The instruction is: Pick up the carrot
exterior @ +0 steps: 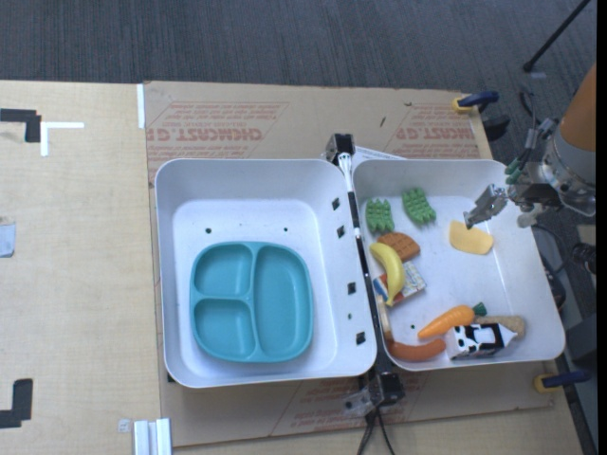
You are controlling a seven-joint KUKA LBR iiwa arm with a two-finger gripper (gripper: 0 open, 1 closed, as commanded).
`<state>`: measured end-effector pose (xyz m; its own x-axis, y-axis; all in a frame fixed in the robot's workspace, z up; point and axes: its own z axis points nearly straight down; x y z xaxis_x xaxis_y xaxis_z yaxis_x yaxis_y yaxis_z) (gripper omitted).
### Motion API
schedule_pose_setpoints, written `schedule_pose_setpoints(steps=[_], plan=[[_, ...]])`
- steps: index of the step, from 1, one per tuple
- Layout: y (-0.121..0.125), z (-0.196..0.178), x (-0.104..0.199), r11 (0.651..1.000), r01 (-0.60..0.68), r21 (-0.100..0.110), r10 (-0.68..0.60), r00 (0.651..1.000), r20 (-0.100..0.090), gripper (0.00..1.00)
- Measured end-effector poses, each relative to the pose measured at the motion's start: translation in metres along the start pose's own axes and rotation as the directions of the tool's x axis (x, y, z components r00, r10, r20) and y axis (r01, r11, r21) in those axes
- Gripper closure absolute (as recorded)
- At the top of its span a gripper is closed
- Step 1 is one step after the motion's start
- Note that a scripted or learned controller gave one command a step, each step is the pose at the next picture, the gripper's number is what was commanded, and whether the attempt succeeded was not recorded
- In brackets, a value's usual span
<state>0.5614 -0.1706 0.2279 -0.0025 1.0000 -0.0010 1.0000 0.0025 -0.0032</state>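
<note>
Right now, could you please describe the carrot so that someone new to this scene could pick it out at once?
Look in the right-hand white bin, toward its near edge. The carrot lies there at a slant, beside a black-and-white toy and just above a reddish sausage. It is the only bright orange, tapered piece, with a small green tip at its thick end.

I see bins [248,180]: smooth white plastic, slightly glossy | tray [252,301]: teal plastic, matt | carrot [446,321]: orange, smooth like plastic | bench [66,254]: pale wood, matt | sheet under bins [285,121]: brown cardboard, printed | floor [285,27]: grey, rough like carpet
</note>
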Motion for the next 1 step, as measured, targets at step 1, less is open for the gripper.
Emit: schedule_pose_setpoints(steps=[1], plan=[[0.0094, 0.1364, 0.0016, 0.996, -0.094, -0.001, 0.094, 0.996, 0.000, 0.00]])
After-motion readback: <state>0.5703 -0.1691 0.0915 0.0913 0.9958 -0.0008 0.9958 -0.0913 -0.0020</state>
